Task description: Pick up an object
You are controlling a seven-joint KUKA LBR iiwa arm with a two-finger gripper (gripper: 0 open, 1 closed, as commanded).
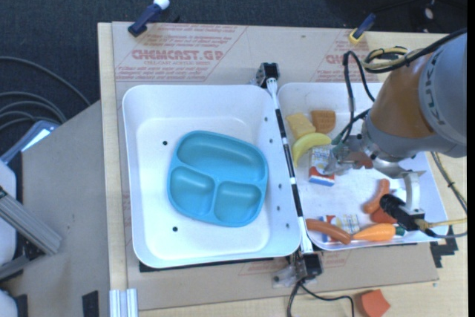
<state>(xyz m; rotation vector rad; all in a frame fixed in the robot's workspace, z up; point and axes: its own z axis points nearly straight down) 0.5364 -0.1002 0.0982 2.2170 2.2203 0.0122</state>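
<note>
The small red, white and blue packet (321, 176) is lying near the middle of the right bin (434, 193), a little toward its left wall, and the gripper (335, 158) is hanging right over its upper edge, so this packet is probably the target. Whether the gripper is spread or closed cannot be told, since the wrist is covering it, and nothing is visibly held. Just beside the packet, toward the bin's back left corner, the yellow banana (309, 144) is curving above it, with a pale yellow block (300, 123) and an orange block (323, 120) behind. To do this well, the arm should be descending straight onto the packet, keeping clear of the banana. Along the bin's front edge a carrot (373, 233) is lying, well apart. The left bin (141, 182) is carrying a blue divided plate (217, 177)
</note>
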